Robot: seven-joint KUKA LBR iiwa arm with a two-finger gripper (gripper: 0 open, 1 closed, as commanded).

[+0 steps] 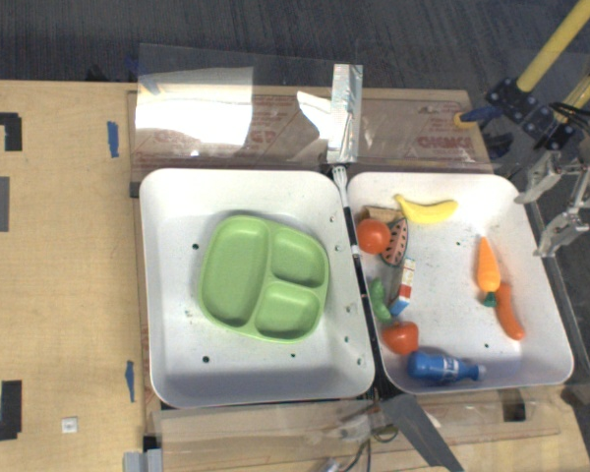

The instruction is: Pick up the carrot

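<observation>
The carrot (487, 265) is a short orange piece lying nearly upright in the picture on the right side of the right bin (442, 293). A small green stub sits at its lower end. Just below it, touching or nearly touching, lies a darker orange-red elongated piece (509, 314) that angles toward the bin's right wall.
A banana (425, 207), a red tomato (373, 235), a watermelon slice (397, 242), a small carton (405, 285), a green vegetable (379, 299), a second tomato (400, 337) and a blue bottle (442, 367) fill the right bin's left half. A green divided plate (265, 278) lies in the left bin (167, 264). Metal clamps (562, 200) stand beyond the right wall.
</observation>
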